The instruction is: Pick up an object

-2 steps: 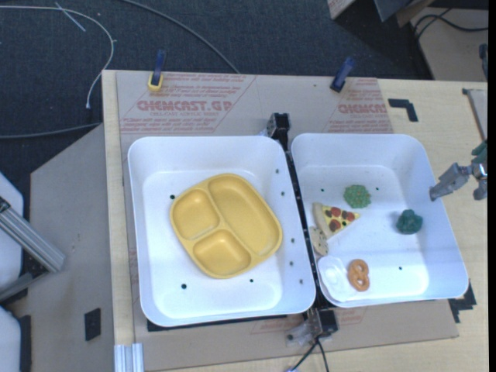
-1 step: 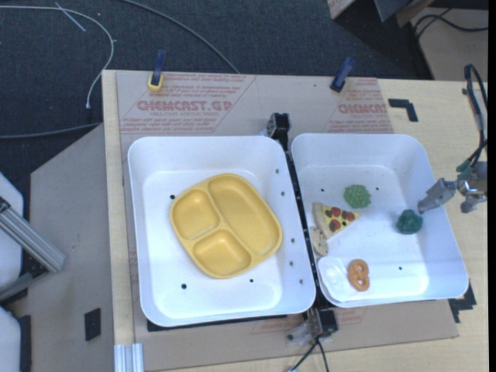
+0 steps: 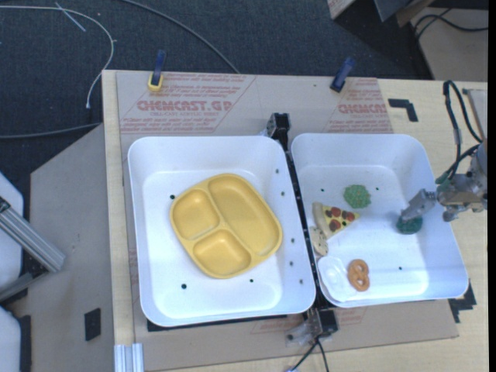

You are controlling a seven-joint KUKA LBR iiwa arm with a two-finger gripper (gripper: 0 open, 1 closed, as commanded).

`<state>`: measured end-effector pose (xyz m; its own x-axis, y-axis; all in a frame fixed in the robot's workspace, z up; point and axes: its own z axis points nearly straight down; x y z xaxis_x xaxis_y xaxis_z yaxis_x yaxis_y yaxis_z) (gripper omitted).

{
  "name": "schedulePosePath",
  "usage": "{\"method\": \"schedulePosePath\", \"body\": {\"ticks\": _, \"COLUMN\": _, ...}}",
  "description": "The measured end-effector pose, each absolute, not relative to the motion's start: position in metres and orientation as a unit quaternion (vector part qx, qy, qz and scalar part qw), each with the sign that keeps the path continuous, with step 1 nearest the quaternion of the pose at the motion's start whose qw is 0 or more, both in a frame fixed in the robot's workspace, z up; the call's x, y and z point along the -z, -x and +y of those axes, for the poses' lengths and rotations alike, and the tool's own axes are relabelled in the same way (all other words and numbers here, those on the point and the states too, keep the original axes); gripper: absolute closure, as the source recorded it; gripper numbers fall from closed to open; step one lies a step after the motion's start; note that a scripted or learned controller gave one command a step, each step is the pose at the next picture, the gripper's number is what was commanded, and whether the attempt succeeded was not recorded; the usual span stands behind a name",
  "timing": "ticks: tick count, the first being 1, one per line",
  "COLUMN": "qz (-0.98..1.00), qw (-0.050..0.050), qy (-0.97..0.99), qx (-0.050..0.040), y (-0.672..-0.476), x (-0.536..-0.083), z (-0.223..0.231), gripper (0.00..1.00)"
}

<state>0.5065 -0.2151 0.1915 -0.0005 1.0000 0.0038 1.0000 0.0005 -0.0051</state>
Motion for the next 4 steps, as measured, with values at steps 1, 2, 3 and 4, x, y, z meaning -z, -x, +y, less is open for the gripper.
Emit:
{"method": "schedulePosePath", "body": {"ticks": 1, "qz": -0.707, "qw": 0.003, "qy": 0.707, "qx": -0.0005, "y": -0.498, "x": -0.146, "z": -0.214, "gripper": 0.0}}
{"method": "schedulePosePath", "body": {"ticks": 2, "qz": -0.707, "qw": 0.0, "qy": 0.707, "qx": 0.0009, "y": -0.5, "x": -0.159, "z": -0.215, "gripper": 1.0}}
{"method": "schedulePosePath", "body": {"ticks": 3, "qz": -0.708, "qw": -0.003, "qy": 0.706, "qx": 0.0016, "y": -0.494, "x": -0.216, "z": -0.209, "gripper": 1.0}}
{"method": "schedulePosePath", "body": {"ticks": 4, "qz": -0.708, "qw": -0.004, "qy": 0.706, "qx": 0.0016, "y": -0.491, "x": -0.279, "z": -0.206, "gripper": 1.0}}
